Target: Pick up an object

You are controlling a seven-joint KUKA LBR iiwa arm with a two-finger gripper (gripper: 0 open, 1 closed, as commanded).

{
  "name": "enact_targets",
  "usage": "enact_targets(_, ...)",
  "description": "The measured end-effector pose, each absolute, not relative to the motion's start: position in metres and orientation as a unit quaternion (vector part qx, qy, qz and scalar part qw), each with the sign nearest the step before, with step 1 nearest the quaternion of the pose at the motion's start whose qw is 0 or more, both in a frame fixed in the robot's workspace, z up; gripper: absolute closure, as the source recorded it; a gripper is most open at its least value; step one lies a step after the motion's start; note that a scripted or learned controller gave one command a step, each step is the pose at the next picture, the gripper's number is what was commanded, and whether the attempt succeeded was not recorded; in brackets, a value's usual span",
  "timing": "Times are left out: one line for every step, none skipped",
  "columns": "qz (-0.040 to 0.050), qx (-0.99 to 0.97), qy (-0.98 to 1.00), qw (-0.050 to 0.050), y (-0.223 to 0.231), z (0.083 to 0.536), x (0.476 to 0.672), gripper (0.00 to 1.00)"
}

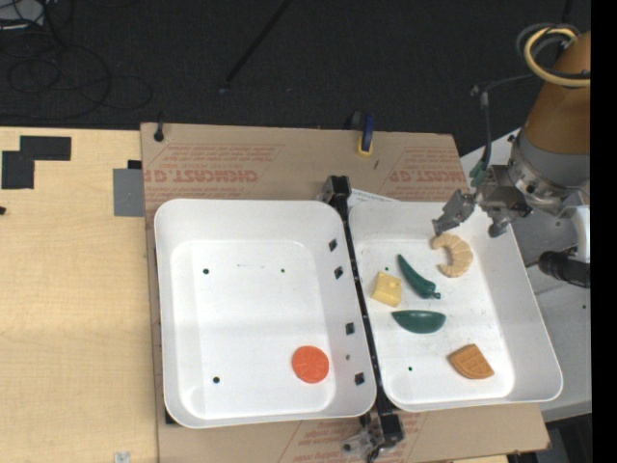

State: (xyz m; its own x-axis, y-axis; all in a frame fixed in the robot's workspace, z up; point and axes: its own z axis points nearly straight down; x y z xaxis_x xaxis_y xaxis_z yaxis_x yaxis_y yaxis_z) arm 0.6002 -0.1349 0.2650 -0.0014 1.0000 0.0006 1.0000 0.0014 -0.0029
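Nearest the camera, at the lower right of the frame, a tan wedge-shaped piece was seen lying flat on the floor of the right bin, apart from the other items. No single target was fixed by the task, but the thing closest to the gripper was the pale crescent-shaped piece, which lay in the upper part of the right bin, just below and slightly left of the fingertips. The gripper was seen spread open with nothing between its fingers, one dark finger reaching out toward the left and the other to the right; it was judged to be poised over the crescent for a descent, though contact could not be confirmed. Left of the crescent a slim dark green piece lay at a slant, with a yellow block just beside it and a broader dark green oval piece below them. These were loosely scattered, which was judged to leave room for the fingers around most of them. Across the black divider, an orange disc lay alone near the lower edge of the left bin. Both bins were set on a cardboard sheet, presumably to keep them level and in place on the bench.
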Motion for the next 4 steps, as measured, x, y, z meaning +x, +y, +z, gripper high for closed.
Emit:
enact_targets(0.0023, -0.706, -0.708, 0.004, -0.128, 0.148, 0.598, 0.0)
enact_targets(0.0002, -0.706, -0.709, 0.001, -0.078, 0.119, 0.627, 0.0)
enact_targets(0.0015, -0.707, -0.707, 0.002, -0.081, 0.13, 0.625, 1.0)
enact_targets(-0.0004, -0.706, -0.708, 0.0, 0.006, 0.19, 0.642, 1.0)
